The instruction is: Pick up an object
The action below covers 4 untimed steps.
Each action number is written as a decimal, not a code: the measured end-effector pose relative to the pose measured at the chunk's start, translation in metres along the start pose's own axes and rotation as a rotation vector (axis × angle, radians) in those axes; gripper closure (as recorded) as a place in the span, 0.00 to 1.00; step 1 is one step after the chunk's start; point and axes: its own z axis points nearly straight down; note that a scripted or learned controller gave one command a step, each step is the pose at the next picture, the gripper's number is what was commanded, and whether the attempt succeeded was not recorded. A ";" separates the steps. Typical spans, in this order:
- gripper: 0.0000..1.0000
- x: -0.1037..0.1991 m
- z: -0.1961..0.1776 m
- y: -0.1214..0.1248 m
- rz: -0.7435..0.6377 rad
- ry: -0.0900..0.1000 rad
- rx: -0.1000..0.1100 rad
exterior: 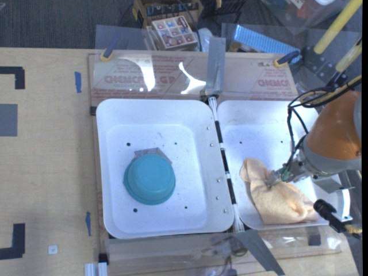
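Note:
A tan cloth (279, 200) lies crumpled in the right bin (253, 125), near its front edge. My gripper (272, 179) is low over the cloth's upper left part and touches it or nearly does. The grey arm with its orange band (338, 132) comes in from the right above the bin. A teal bowl (150, 179) sits upside down in the left bin (115, 125), on a small grey patch, far from the gripper.
A raised divider (220, 154) separates the two bins. Clear plastic panels (172, 76) stand behind the bins, with boxes and clutter beyond them. Black cables (294, 117) loop over the right bin next to the arm. Bare wooden benchtop (46, 154) lies to the left.

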 end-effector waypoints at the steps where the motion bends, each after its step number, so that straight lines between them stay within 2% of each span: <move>1: 1.00 -0.013 0.011 0.058 0.224 -0.005 0.008; 2: 0.00 -0.013 0.011 0.058 0.224 -0.005 0.008; 3: 1.00 -0.013 0.000 0.059 0.225 -0.004 0.005; 4: 1.00 0.000 -0.079 0.139 0.180 -0.001 0.017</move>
